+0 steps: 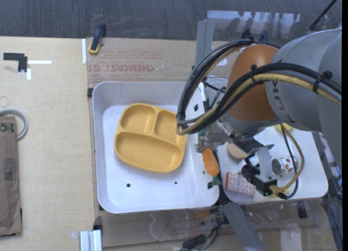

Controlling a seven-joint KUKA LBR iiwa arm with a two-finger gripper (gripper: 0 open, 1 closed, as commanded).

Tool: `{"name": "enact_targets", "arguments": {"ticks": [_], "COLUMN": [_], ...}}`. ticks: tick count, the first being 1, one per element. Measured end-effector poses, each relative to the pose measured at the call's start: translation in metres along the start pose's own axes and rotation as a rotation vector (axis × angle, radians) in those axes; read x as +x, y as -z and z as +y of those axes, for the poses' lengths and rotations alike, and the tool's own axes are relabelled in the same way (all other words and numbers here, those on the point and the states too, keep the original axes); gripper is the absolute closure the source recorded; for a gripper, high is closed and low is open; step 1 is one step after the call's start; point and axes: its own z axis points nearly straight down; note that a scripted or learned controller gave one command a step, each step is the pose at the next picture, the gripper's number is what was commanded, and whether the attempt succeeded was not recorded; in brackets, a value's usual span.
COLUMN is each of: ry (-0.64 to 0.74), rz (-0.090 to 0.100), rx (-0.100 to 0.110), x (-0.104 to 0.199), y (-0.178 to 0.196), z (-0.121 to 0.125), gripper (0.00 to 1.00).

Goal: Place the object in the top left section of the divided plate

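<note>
One fixed camera sits above the desk [43, 135], looking down at a slant on both white bins [103, 152], fairly near.

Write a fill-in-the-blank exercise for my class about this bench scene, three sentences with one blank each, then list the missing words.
1. The divided plate lying in the left bin is ____ in colour.
2. The divided plate has ____ sections.
3. The orange object lies just to the ____ of the plate, below the arm.

Missing words: yellow; three; right
</note>
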Motion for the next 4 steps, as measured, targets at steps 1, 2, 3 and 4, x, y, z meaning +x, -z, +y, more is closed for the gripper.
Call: {"name": "enact_targets", "arguments": {"ticks": [1, 2, 3, 4], "ry": [-0.157, -0.412, -0.175, 0.2], "rz": [-0.001, 0.005, -0.001, -0.003], "rx": [0.002, -0.018, 0.001, -0.025], "x": [0.084, 0.155, 0.128, 0.152], "y": [-0.009, -0.092, -0.067, -0.087], "z": [-0.01, 0.009, -0.001, 0.012], "gripper": [1.0, 1.0, 1.0, 1.0]}}
